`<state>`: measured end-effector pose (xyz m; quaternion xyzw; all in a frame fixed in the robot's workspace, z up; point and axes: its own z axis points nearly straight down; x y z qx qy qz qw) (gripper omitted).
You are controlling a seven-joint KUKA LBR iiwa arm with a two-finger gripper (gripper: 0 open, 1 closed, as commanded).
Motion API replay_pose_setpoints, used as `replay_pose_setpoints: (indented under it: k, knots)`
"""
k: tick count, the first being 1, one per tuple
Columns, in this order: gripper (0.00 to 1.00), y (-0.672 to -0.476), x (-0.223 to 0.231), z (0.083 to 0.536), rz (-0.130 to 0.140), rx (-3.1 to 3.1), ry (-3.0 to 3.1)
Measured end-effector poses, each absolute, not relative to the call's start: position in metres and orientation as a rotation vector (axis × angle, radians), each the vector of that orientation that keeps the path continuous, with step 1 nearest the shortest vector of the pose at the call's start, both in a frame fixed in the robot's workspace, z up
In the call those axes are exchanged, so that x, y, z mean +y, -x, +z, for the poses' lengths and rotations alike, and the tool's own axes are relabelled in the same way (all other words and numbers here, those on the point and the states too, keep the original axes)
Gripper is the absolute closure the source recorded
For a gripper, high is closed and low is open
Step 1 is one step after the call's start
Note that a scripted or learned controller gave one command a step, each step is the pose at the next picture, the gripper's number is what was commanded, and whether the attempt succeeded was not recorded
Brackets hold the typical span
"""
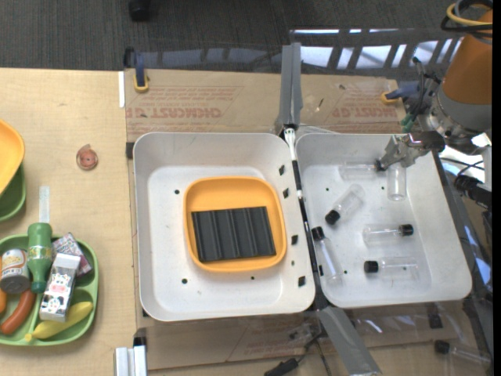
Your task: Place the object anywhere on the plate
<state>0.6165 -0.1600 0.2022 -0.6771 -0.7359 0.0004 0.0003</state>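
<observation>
Bench: wooden top (pixel 63 100) with a cardboard sheet (pixel 211 104) under two shallow white bins set side by side; dark floor behind.
Left bin (pixel 156 210): one orange plate (pixel 235 190) at its middle, carrying one dark ribbed insert (pixel 235 233).
Right bin (pixel 438 272): clear plastic tubes, about five counted, though the clear ones blur against the white floor; three show black caps.
Tube, centre-left (pixel 343 207): lies at a slant, black cap toward the left bin.
Tube, centre-right (pixel 389 230): lies flat, cap at its right end.
Tube, front (pixel 391 266): lies flat, cap at its left end.
Tube, upper right (pixel 397 183): stands roughly upright in the view, just under the fingertips.
Gripper (pixel 394 156): over the right bin's far right corner; finger spread cannot be told, nor whether it touches the tube below.
Arm (pixel 473 73): orange band at the upper right.
Side items: green tray (pixel 86 304) of toy food, one small pink piece (pixel 87 157).
</observation>
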Motion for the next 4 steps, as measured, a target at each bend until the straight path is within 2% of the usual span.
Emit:
replay_pose_setpoints:
  k: [1,2,3,4]
  knots:
    - [1.0,-0.658,-0.153,0.2,0.001,-2.592,1.777]
    - [1.0,-0.659,-0.139,0.232,0.0,-2.76,1.505]
    - [1.0,-0.659,-0.195,0.288,0.001,-2.787,1.455]
    - [1.0,-0.66,-0.223,0.375,0.0,-2.927,1.147]
